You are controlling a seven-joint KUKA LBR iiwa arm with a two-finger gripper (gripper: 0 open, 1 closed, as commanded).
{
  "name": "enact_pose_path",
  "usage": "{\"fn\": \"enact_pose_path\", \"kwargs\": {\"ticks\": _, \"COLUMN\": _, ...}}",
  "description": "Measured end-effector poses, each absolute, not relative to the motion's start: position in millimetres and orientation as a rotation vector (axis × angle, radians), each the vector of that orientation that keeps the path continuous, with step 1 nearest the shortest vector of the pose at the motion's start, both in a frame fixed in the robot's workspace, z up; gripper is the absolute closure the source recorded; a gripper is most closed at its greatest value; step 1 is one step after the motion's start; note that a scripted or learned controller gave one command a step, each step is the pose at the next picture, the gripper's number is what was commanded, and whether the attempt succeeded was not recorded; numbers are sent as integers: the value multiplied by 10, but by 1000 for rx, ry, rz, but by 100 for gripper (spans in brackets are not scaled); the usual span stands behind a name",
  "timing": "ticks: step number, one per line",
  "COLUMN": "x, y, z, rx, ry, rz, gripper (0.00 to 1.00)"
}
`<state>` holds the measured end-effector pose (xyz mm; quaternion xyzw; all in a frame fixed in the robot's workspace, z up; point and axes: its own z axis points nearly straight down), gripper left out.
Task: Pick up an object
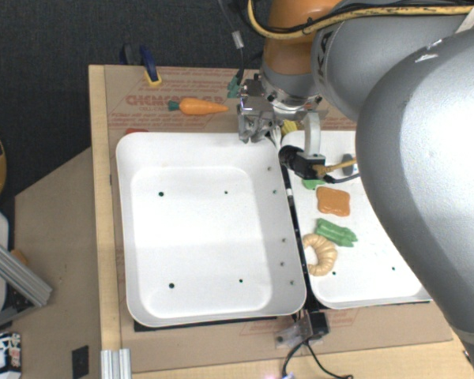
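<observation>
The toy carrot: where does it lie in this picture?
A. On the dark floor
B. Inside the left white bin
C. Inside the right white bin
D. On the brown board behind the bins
D: the toy carrot lies on the brown board, beyond the far rim of the left white bin, not in either bin.

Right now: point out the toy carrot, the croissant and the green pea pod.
toy carrot (201, 107), camera view, middle of its orange body.
croissant (321, 254), camera view, its curved top.
green pea pod (335, 233), camera view, mid-length.
</observation>
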<state>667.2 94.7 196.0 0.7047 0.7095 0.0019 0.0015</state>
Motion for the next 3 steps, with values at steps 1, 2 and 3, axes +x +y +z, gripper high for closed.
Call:
{"fn": "enact_pose_path", "kwargs": {"ticks": 1, "x": 6532, "y": -145, "z": 2351, "rx": 2227, "ry": 2206, "rz": 0, "gripper": 100}}
{"fn": "enact_pose_path", "kwargs": {"ticks": 2, "x": 6444, "y": 466, "z": 3518, "rx": 2207, "ry": 2223, "rz": 21, "gripper": 100}}
{"fn": "enact_pose_path", "kwargs": {"ticks": 3, "x": 6115, "y": 1003, "z": 3621, "rx": 2216, "ry": 2231, "rz": 1, "gripper": 100}}
